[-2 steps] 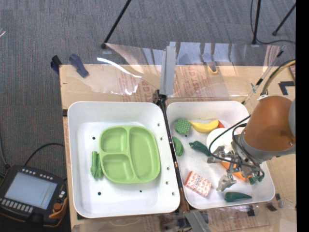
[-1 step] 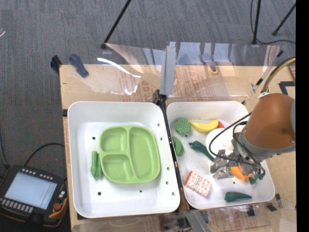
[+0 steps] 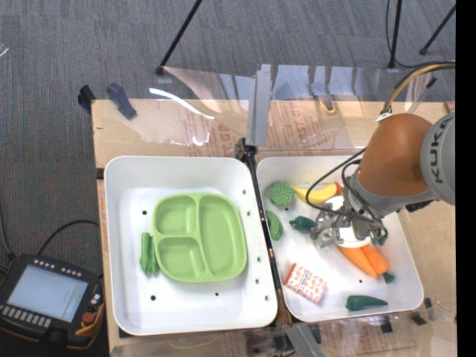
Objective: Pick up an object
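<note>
The grey metal two-finger gripper (image 3: pixel 336 232) is hovering low over the orange plastic toy carrot (image 3: pixel 364 259), just left of its top end. Whether it is spread or pinching, I cannot tell. A good grasp, I judge, means centring on the carrot, away from the yellow plastic banana (image 3: pixel 321 193) behind it.

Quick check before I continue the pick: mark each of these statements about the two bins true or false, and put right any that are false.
1. The green divided plate lies in the left bin. True.
2. The banana lies in the left bin. False: it is in the right bin, beside the gripper.
3. The carrot lies in the right bin. True.
4. The small red and white box rests on the plate. False: it lies on the right bin's floor.
5. The gripper is over the left bin. False: it is over the right bin.
</note>
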